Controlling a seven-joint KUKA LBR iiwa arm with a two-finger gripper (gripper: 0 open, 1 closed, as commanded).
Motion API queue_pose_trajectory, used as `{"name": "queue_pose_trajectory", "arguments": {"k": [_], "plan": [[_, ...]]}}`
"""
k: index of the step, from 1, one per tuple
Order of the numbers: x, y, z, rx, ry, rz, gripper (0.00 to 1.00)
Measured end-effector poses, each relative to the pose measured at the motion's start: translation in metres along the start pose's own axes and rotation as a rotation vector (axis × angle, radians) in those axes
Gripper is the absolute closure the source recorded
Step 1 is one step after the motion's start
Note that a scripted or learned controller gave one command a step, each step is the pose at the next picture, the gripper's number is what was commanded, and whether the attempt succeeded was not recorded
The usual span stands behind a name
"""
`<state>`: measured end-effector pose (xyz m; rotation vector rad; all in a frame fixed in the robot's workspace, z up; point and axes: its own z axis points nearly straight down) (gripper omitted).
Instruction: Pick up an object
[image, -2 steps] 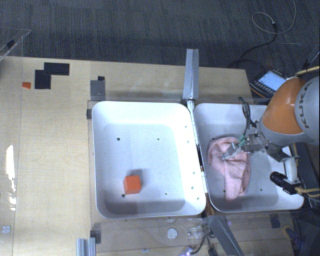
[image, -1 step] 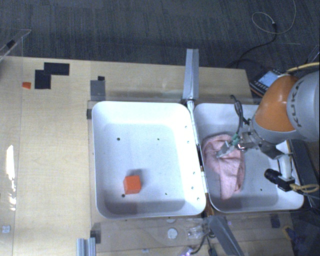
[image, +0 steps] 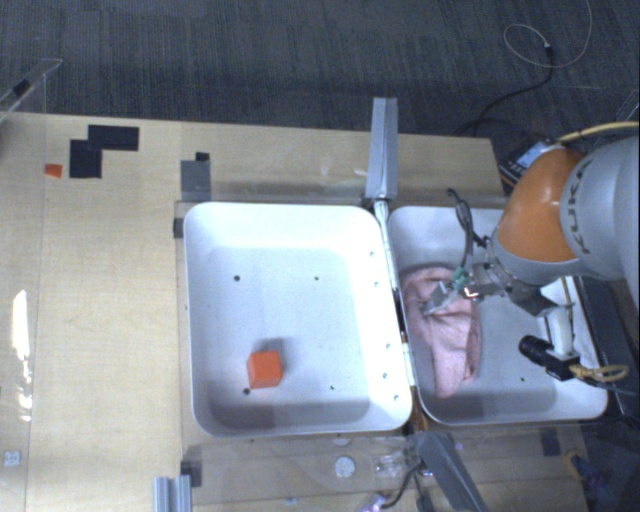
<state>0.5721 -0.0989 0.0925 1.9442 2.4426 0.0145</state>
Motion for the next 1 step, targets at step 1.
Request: {"name": "queue_pose_trajectory", "arguments": {"k": [1], "plan": [[0.0023, 0.0033, -0.0099, -0.004, 0.004, -0.002, 1.00]]}}
